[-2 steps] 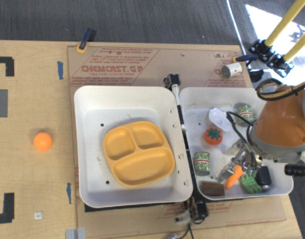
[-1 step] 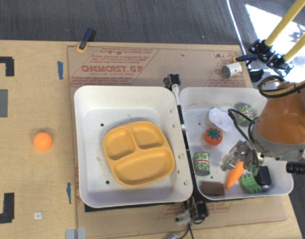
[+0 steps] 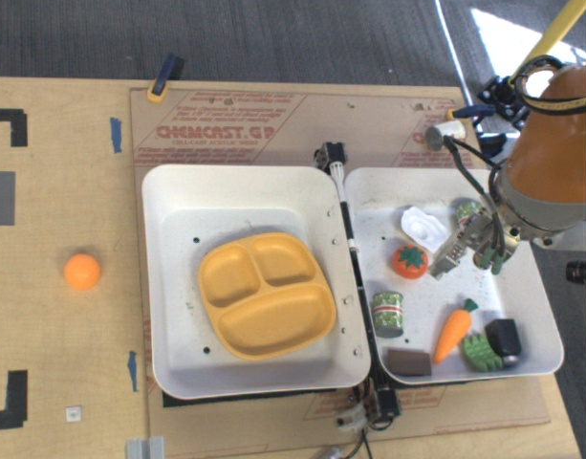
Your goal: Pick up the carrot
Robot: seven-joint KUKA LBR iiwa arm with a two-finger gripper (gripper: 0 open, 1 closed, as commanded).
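Note:
An orange carrot [image 3: 453, 332] with a green top lies tilted in the front part of the right bin [image 3: 531, 285]. My gripper [image 3: 469, 250] hangs over the middle right of that bin, behind the carrot and apart from it. Its fingers look spread with nothing between them. The orange band of my arm [image 3: 553, 146] rises to the upper right.
In the right bin lie a tomato [image 3: 409, 261], a white crumpled item [image 3: 425, 226], a green can [image 3: 388, 312], a brown block [image 3: 407, 360], a green leafy toy [image 3: 481, 351] and a black item [image 3: 504, 338]. The left bin [image 3: 168, 256] holds a yellow divided plate [image 3: 266, 295]. An orange ball [image 3: 82, 271] rests on the bench.

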